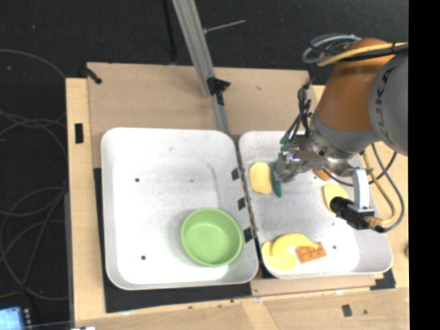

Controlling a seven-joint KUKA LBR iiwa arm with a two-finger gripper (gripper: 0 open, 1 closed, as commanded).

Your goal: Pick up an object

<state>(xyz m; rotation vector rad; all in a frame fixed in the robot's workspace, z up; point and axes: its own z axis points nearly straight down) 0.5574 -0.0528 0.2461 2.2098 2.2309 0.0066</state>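
The small pale-yellow rounded block (260, 177) lies in the right-hand shallow white bin (344, 265), near that bin's left wall and toward its upper half. Just to its right stands the tool (278, 181), whose dark greenish fingers hang down beside the block, touching or almost touching its right edge; the block is not between them. Whether the tool is apart or together I cannot tell, since the fingers appear as a single dark shape from this angle.

Above the tool rises the grey arm (388, 108) with its broad orange band (350, 95), coming in from the right, with black cables looping around the wrist. A second yellow piece (331, 193) lies partly hidden under the wrist hardware at the right side of the same bin. Toward the near edge of that bin rests a flat yellow rounded object (285, 249) with a small orange waffle-textured piece (310, 253) lying against its right side.

In the left-hand shallow white bin (137, 163), a light-green round plastic bowl (211, 236) sits upright in the lower right corner, close to the divider between the two bins. Both bins rest on the light brown table (151, 95). A grey metal pole (196, 43) slants down from the top toward the gap between the bins.
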